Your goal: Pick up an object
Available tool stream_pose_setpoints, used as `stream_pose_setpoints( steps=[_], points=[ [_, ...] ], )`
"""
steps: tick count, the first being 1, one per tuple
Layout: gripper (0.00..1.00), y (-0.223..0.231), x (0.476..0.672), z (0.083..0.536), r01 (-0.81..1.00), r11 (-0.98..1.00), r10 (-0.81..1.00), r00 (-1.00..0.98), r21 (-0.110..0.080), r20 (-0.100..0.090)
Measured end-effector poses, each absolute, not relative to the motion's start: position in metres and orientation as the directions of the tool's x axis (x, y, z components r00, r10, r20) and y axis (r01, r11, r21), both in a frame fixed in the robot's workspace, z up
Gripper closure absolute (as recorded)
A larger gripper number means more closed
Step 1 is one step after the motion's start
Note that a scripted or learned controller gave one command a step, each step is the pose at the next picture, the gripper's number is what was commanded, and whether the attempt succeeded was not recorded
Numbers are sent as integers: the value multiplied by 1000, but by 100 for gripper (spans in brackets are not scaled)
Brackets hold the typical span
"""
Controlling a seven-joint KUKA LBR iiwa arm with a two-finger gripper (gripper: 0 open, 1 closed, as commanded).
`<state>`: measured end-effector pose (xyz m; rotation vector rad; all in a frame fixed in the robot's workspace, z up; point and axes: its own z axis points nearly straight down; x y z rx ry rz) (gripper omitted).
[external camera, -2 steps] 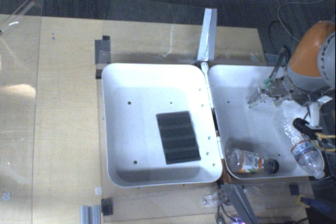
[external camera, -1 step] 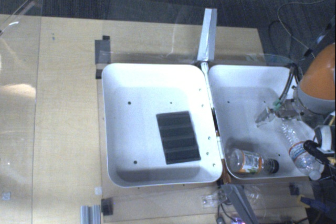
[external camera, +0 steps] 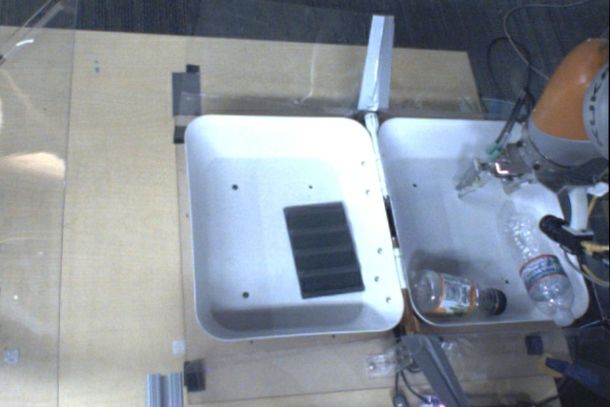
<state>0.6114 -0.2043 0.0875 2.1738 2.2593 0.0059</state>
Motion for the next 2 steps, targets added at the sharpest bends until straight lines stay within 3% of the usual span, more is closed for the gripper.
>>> stream_pose_setpoints(
  steps=[1,2],
  points=[
    [0,-206,536,89,999,-33,999,33,10,-2],
    [0,-205,519,89,999,-36,999,36,14,-3]
  ],
)
